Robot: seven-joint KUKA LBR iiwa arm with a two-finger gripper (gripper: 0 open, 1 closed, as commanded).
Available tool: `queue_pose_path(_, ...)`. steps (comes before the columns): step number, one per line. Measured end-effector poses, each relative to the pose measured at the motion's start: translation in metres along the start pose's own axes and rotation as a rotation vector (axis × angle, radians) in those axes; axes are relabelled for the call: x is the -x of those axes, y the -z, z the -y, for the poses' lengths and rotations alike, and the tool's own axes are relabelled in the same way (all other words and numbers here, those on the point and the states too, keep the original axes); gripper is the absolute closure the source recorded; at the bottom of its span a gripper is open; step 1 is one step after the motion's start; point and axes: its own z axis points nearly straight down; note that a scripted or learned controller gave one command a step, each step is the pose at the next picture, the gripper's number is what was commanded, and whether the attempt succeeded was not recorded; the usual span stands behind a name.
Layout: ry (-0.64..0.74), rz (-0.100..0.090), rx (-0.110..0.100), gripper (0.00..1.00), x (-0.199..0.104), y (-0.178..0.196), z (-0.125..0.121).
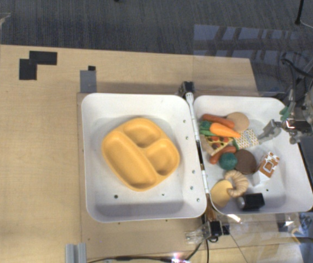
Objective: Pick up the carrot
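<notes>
Carrot left of end effector, near, apart.

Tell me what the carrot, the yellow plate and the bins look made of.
Carrot: likely moulded plastic, a toy; even orange, smooth, faint sheen.
Yellow plate: probably matte plastic; single colour, rounded moulded compartments, soft highlights.
Bins: apparently white plastic, smooth and slightly glossy, with rounded corners; painted metal can't be ruled out.

left bin holds a yellow divided plate, three compartments, upright; right bin holds a clutter along its left side: red sausage, beige round piece, pizza slice, teal ball, brown round piece, pretzel, black block; small gingerbread house sits apart
</notes>
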Motion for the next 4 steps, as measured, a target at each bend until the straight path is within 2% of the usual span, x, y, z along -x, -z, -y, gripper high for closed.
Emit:
queue_pose_path(1, 0.013, -0.002, -0.007, 0.0, -0.015, -0.086, -0.063)
queue_pose_path(2, 0.033, 0.001, 0.006, 0.0, -0.039, -0.133, -0.088)
queue_pose_path(3, 0.11, 0.02, 0.042, 0.0, -0.051, -0.145, -0.064)
queue_pose_path(4, 0.094, 0.016, 0.041, 0.0, -0.046, -0.146, -0.034)
